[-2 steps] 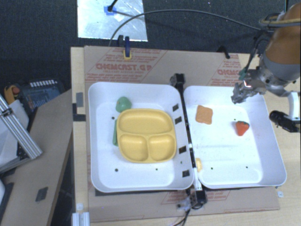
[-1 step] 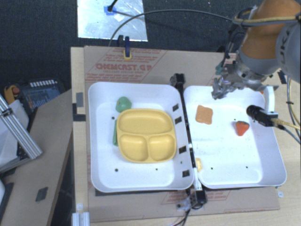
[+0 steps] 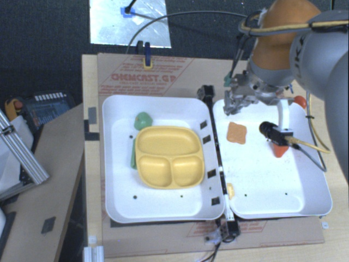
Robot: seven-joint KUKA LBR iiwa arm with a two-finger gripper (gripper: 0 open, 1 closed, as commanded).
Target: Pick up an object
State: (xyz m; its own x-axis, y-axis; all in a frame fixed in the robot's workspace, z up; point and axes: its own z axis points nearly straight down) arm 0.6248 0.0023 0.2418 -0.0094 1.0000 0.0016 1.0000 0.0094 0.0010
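Note:
My gripper (image 3: pixel 231 107) hangs over the far left part of the right bin (image 3: pixel 272 192), its tip a little above and beyond a tan-orange flat piece (image 3: pixel 236 133) that lies on the bin floor. Nothing shows between the gripper and that piece. A red-orange object (image 3: pixel 280 150) lies further right in the same bin, partly hidden by the robot's own hardware. Another small red-orange thing (image 3: pixel 299 101) sits by the bin's far right rim, behind the arm.
The left bin (image 3: pixel 117 201) holds a yellow divided tray (image 3: pixel 169 156) with a green object (image 3: pixel 143 120) sticking out from under its far left side. A small yellow bit (image 3: pixel 229 190) lies by the wall between the bins.

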